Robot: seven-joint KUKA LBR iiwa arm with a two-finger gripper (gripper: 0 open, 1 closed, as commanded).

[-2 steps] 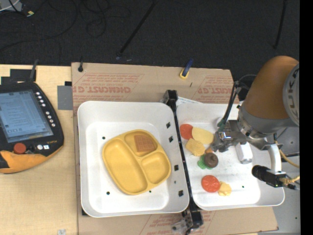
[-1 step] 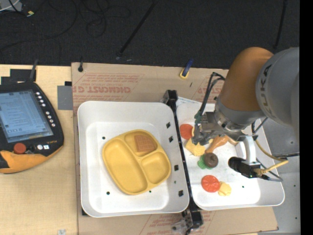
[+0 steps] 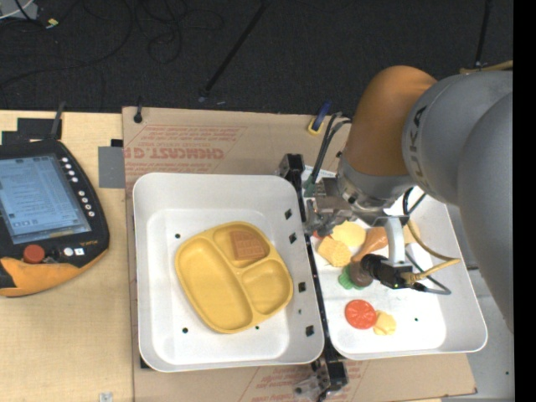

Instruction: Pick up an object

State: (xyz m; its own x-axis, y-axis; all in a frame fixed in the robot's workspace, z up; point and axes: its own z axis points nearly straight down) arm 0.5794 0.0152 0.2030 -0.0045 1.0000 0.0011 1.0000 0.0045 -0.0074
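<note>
Lying flat: round red tomato slice (image 3: pixel 360 313), right bin (image 3: pixel 456 329).

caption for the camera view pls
KUKA arm reaching into right bin of toy food; yellow tray in left bin.

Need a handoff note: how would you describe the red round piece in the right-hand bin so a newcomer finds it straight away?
Start at the right bin, the one the arm reaches into. Near its front edge lies the red round piece, flat like a tomato slice. It is the only red item there, with a small yellow piece touching its right side.
</note>
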